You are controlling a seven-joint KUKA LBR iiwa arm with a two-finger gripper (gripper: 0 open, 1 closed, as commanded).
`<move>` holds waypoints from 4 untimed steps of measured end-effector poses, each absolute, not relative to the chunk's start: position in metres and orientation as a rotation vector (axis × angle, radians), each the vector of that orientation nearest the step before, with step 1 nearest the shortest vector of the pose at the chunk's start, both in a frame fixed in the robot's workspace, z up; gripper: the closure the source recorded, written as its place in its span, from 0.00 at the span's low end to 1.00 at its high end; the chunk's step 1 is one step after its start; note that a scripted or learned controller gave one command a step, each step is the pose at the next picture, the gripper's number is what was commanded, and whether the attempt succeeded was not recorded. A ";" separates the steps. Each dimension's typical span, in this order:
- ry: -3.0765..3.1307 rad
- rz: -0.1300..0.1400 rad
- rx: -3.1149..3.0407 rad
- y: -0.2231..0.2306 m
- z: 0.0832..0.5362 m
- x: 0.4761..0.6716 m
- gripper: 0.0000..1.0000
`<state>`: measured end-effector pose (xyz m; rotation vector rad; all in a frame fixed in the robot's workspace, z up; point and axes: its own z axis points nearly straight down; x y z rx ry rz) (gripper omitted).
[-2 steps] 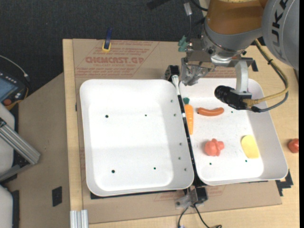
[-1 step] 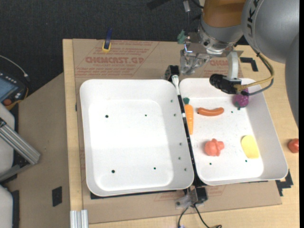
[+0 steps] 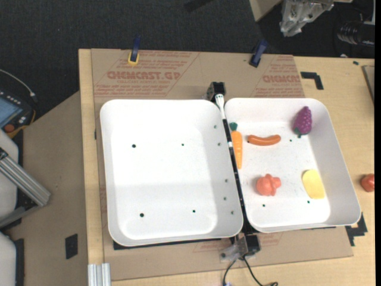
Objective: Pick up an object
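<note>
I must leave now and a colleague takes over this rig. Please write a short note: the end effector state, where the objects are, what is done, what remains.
End effector: up beyond the bench's far right edge, holding nothing visible; open or shut is unclear.
Right bin: carrot along its left wall, sausage, purple grapes, red-orange piece, yellow piece.
One orange object lies on the bench outside the bins.
Done: no object picked up yet.
Left: descend, grasp one object, lift it.

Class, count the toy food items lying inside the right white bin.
5: orange plastic carrot at left wall, red sausage centre-top, purple grape bunch far corner, pink-red lumpy fruit near centre, yellow lemon right.
</note>
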<state>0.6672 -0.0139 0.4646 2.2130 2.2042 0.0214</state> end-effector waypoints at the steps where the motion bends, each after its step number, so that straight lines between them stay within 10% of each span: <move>1: 2.209 0.001 2.225 -0.078 0.459 0.666 1.00; 2: 2.210 0.002 2.223 -0.127 0.467 0.666 1.00; 3: 2.208 0.011 2.216 -0.135 0.543 0.591 1.00; 4: 2.222 -0.010 2.230 -0.162 0.444 0.617 1.00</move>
